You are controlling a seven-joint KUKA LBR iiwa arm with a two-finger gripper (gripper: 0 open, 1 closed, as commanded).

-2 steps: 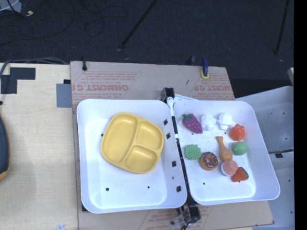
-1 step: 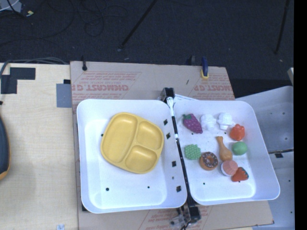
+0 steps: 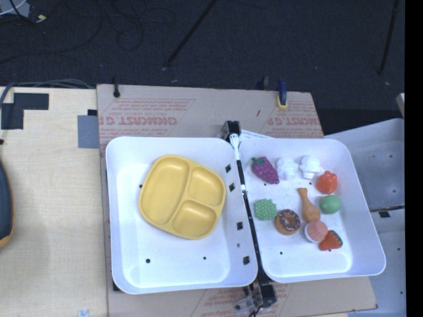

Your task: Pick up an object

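toys (image 3: 301, 200) crowd right bin (image 3: 360, 259), front bare

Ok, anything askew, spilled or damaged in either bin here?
Nothing spilled or damaged. The yellow divided plate sits rotated in the left bin, not square to its walls. The toy food, such as the grapes and donut, lies scattered loosely inside the right bin.

The cardboard sheet (image 3: 198, 114) under the bins bears red print, upside down, reading roughly "CHEMCAST".

Left bin (image 3: 132, 269) has a yellow divided plate (image 3: 182, 195) sitting in it. Right bin (image 3: 360, 256) is packed with toy food: purple grapes (image 3: 266, 170), a donut (image 3: 287, 221), a drumstick (image 3: 308, 205), a strawberry (image 3: 331, 240).
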